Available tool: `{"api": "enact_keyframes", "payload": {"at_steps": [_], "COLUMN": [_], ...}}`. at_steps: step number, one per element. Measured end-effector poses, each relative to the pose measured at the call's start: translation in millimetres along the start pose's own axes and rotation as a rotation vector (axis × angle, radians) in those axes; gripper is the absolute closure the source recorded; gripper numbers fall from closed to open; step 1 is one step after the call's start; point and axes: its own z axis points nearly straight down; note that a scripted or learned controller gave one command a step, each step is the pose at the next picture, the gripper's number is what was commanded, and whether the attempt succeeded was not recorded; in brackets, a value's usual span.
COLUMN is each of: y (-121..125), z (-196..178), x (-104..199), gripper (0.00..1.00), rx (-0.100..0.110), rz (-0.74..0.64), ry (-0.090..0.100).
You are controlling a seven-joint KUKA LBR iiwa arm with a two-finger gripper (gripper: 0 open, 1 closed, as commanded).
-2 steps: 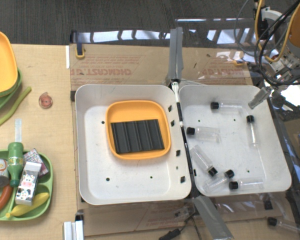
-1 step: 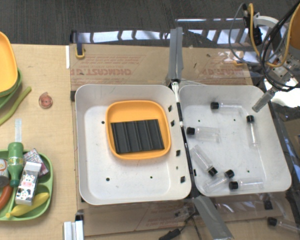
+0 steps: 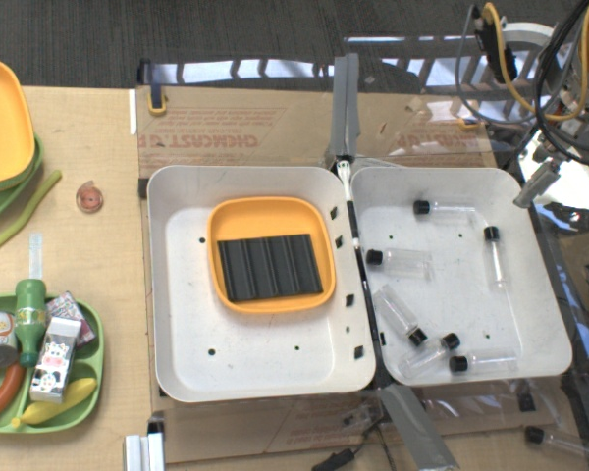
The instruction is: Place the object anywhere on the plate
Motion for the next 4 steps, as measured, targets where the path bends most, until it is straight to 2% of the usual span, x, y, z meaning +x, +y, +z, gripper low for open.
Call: {"api": "enact_keyframes", "payload": {"at_steps": [1,2,3,4], "y": [10,10,10,10], "z": [23,63,55,-135], "x": [7,7,7,8], "gripper": [0.0,0.0,0.0,0.0], "rx": [0.001,0.001,0.001,0.004], "rz": [-0.36,-0.429,-0.409,-0.424], "ry": [0.0,-0.001,0.0,-0.001]}}
